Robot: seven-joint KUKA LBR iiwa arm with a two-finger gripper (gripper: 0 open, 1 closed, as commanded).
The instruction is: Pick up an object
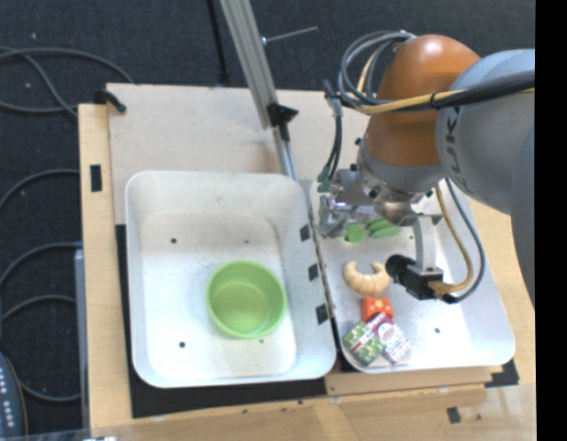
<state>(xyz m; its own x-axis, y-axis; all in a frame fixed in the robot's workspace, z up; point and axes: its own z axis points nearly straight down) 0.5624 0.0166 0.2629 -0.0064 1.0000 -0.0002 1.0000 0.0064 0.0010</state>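
Bench (191, 127): a flat, pale tan board with squared corners, resting on dark carpet crossed by loose black cables (30, 72).

Arm (490, 127): smooth grey casing with a glossy, rounded orange band (421, 85), entering from the right and standing over the far end of the right bin. Bundled hoses loop around the band.

Left bin (154, 246): a shallow white plastic tray with rounded corners and a faintly speckled floor. A light green bowl (246, 299), round and smooth-walled, sits upright near its front right corner.

Right bin (467, 324): the same white tray, partly covered by the arm.

Gripper (343, 217): a metallic assembly beneath the wrist, low over the right bin's far left part. Whether it is spread or pressed together cannot be told.

Small objects in the right bin: green pieces (370, 231) just beside the gripper; a curved, tan, croissant-shaped item (366, 277) nearer the front; a small red-orange piece (377, 308) just in front of it; a crinkled green, white and pink packet (379, 343) at the front left corner.
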